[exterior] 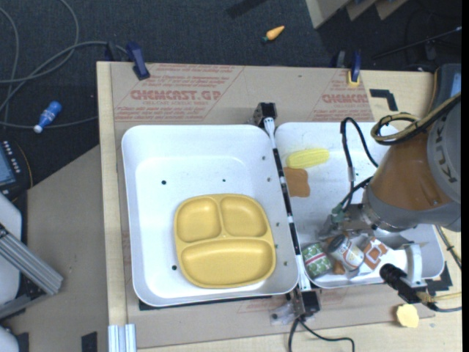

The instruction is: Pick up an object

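Claw [344, 233] down in the right bin [322, 134], low among a cluster of small packets [344, 257] at its near end; open or closed, cannot tell. Farther back in the same bin, a yellow corn cob [308, 158] beside a brown piece [297, 182]. In the left bin [146, 160], a yellow divided plate [223, 239].

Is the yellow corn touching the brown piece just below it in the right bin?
Apart. The camera view shows a strip of white bin floor between the corn and the brown piece.
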Tool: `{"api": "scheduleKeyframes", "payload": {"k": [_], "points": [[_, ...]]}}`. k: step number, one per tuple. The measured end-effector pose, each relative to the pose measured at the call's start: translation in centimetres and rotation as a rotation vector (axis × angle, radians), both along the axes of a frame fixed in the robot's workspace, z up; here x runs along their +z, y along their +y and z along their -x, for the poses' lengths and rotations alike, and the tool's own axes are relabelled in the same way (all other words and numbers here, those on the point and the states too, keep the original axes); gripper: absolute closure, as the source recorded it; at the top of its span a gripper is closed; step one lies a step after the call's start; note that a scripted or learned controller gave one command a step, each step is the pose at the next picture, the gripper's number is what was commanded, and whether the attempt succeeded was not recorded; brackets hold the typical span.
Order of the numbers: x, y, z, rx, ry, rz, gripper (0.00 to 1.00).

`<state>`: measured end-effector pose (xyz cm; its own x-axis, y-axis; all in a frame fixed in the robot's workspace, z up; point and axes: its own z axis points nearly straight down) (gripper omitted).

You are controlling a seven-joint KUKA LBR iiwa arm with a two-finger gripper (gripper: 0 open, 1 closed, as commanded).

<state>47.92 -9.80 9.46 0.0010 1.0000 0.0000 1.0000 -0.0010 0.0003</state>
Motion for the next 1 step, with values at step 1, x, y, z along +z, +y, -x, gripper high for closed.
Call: {"api": "scheduleKeyframes", "payload": {"k": [1], "points": [[9.57, 9.58, -4.57, 0.015, -0.013, -0.003, 1.0]]}}
